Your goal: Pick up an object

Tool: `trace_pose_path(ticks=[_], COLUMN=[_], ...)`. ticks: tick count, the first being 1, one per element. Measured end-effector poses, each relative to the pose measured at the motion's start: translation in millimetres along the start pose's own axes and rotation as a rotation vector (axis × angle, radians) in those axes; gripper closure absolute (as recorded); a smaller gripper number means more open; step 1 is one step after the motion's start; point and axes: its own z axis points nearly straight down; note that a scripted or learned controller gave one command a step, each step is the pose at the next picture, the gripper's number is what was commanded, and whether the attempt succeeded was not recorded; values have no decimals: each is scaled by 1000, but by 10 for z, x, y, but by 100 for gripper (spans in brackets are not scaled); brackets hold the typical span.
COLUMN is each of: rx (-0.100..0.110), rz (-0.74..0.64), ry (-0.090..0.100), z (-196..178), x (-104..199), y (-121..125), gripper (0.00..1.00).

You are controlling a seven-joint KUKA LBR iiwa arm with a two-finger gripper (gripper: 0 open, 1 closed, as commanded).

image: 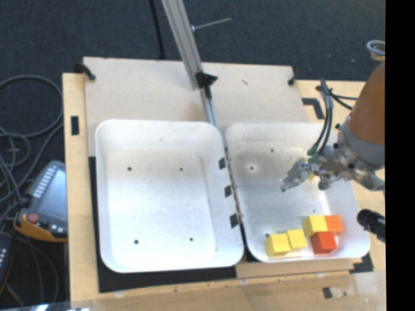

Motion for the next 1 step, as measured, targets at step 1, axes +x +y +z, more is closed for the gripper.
trace_pose_path(ticks=[1], rx=[0], rz=[1], ry=[-5], z=[-364], x=[-959], y=[20], gripper=[0])
